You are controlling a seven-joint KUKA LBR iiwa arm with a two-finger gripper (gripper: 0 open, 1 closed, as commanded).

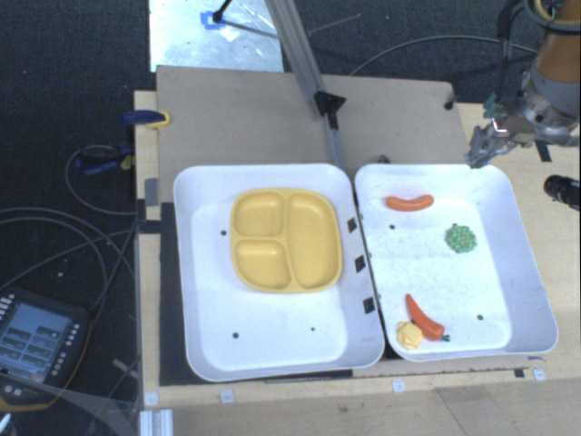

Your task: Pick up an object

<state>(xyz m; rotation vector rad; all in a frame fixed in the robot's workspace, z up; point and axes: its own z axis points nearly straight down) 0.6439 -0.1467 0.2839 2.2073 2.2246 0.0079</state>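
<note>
Right bin [522, 271]: sausage [409, 203] lies crosswise, seemingly level; gripper [481, 148] above rim.

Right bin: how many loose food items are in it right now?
4. A sausage near the far edge, a green bunch of grapes on the right side, a carrot by the near edge, and a small yellow item touching it. Nothing looks hidden.

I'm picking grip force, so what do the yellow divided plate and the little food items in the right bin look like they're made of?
Yellow divided plate: probably moulded plastic, smooth, uniform colour with a soft sheen. Sausage, green cluster, carrot and yellow piece: apparently toy plastic or rubber, given the saturated flat colours; too small to tell hardness.
</note>
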